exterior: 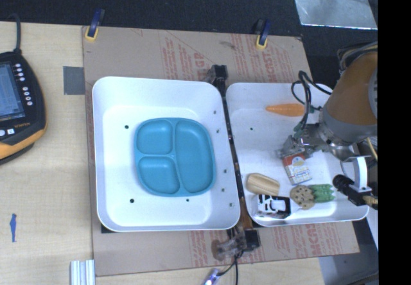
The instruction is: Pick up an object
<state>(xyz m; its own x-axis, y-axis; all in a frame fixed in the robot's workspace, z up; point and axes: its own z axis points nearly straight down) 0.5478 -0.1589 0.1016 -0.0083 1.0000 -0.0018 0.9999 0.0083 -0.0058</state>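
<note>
The grey arm with its orange band (355, 94) reaches over the right-hand shallow white bin (247, 101), and its two-finger gripper (297, 147) hangs low near the bin's middle, just above a small red-and-white packet (297, 168); whether anything sits between the fingers, or how far apart they are, I cannot tell. The packet lies flat, its long axis running roughly from the bin's far edge toward the near edge, slightly tilted. An orange carrot-shaped toy (286, 109) lies near the far edge, lengthwise across the bin, tip pointing toward the left bin. Along the near edge sit a tan bread-roll-shaped piece (262, 183), a black-and-white item (273, 205), and a speckled brown cookie (302, 196) touching a green leafy piece (322, 192). The left-hand white bin (109, 149) holds a blue three-compartment plastic plate (174, 156) at its centre.
</note>
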